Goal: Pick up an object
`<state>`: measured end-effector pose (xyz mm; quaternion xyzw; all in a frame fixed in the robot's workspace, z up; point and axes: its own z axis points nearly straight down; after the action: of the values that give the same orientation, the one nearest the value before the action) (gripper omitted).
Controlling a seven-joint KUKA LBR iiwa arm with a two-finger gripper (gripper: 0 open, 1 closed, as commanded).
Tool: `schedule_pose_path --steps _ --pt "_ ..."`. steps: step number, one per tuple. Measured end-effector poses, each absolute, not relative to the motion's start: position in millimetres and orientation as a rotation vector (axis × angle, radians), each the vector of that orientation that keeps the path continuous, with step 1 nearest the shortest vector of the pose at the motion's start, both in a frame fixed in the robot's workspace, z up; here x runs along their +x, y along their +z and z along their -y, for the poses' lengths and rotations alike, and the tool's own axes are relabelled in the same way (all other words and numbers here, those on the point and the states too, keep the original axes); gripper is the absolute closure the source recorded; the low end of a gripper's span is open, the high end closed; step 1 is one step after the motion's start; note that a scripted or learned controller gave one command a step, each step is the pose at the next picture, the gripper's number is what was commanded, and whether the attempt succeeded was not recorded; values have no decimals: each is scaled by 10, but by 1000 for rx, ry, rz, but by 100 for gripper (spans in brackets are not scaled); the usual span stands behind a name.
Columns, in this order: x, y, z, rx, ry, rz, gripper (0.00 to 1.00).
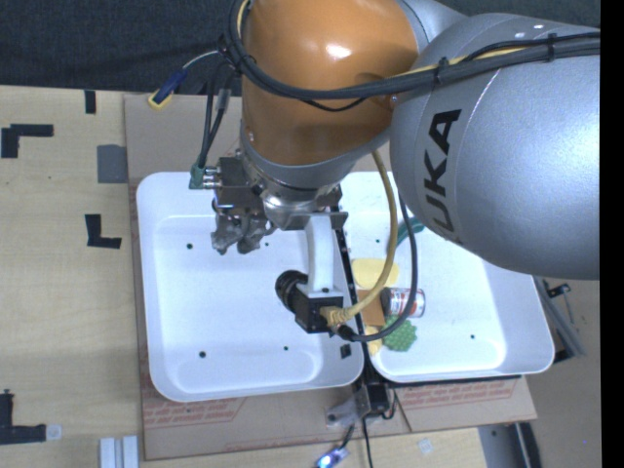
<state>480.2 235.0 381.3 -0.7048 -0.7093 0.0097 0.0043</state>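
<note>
One can (408,303) in rt bin (507,349), long axis left-right.

From my remote seat I see a tan wooden bench (58,291) filling the lower and left part of the view, with black angular marks (97,232) scattered toward nine o'clock and a grey square patch (112,162) near ten o'clock. A brown cardboard sheet (185,412) lies on it (edges showing around six o'clock). Toward twelve o'clock, a dark backdrop (107,27) runs across. Light is even, bright overhead.
</note>
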Motion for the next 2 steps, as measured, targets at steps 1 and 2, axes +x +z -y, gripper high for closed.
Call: schedule_pose_path --steps 1,2 --pt "4838 4655 -2335 -2219 -10 2226 100" --pt "5308 5386 -2102 -2226 -11 2223 100"
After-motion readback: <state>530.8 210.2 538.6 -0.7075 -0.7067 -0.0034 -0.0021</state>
